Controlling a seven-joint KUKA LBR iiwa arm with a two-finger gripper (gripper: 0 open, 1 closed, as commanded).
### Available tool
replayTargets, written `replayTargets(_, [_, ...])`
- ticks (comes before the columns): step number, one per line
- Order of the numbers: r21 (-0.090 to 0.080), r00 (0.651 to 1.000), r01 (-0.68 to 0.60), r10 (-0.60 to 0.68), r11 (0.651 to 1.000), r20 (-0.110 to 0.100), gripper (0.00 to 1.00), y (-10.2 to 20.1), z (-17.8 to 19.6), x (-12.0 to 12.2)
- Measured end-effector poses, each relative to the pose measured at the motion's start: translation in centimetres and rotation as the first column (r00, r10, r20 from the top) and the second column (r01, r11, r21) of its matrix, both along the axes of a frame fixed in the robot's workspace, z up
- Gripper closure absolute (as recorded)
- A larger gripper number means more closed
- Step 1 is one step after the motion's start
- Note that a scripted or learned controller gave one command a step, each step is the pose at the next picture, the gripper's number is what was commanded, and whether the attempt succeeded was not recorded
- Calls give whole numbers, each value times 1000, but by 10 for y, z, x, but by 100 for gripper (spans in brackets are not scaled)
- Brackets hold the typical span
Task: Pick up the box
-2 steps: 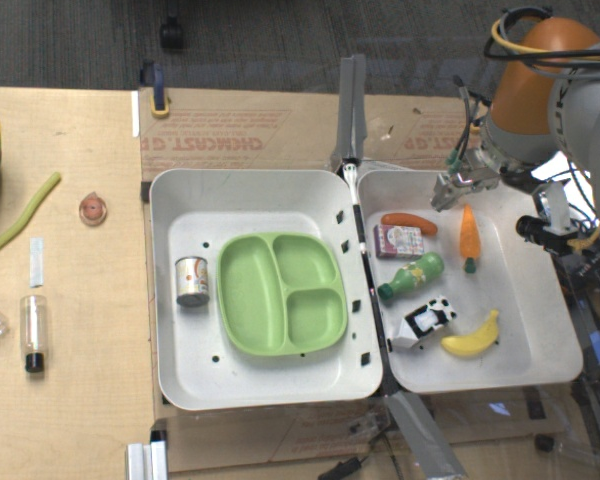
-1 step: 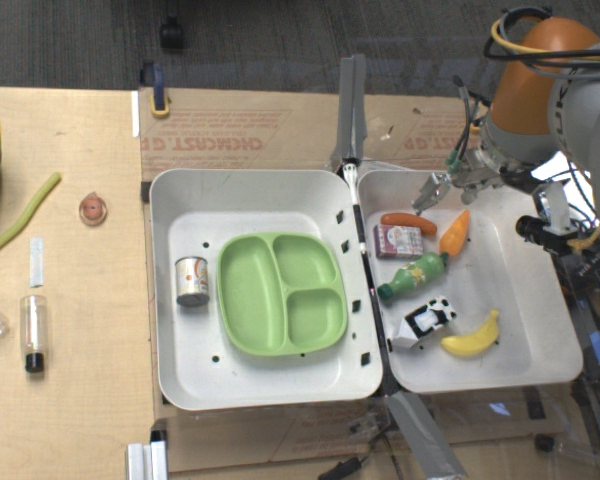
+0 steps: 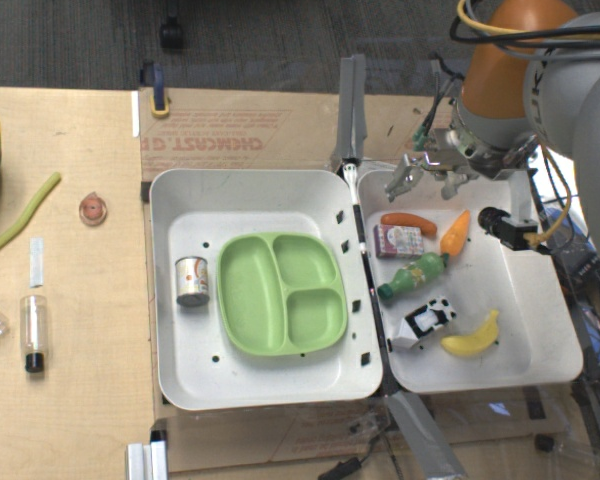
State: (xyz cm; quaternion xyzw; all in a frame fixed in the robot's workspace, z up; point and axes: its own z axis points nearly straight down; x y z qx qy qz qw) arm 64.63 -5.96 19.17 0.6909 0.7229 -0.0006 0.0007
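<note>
**Purple box unlifted, end effector poised above right bin**

Purple and white, lying flat on the floor of the right bin (image 3: 540, 358), toward its left wall: the box (image 3: 399, 240). Just beside it, an orange sausage-like piece (image 3: 408, 222) on the far side, a carrot (image 3: 456, 231) to the right, a green bottle (image 3: 413, 276) on the near side. Farther toward the near edge, a black-and-white toy (image 3: 427, 320) and a banana (image 3: 471, 336). Left bin (image 3: 170, 368) carrying a green divided plate (image 3: 280, 293) and a small can (image 3: 191, 281).

Judged at the very start: nothing gripped, nothing raised. Approach, descent, closing and lift all left to do.

End effector (image 3: 426, 173) over the far left corner of the right bin, near the box but apart from it. Fingers hard to read against cables and metal fittings; cannot tell whether spread or pressed together. Height above the bin floor also unclear from this slant. Print on the box too small to read.
</note>
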Motion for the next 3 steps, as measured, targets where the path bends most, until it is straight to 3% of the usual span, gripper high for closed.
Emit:
replayTargets(1, [-1,988,-155,155,988,7,0,-38,-94,-26])
replayTargets(2, [-1,989,-150,150,989,14,100,-40,-83,-25])
replayTargets(3, [-1,989,-151,151,989,12,0,-40,-84,-25])
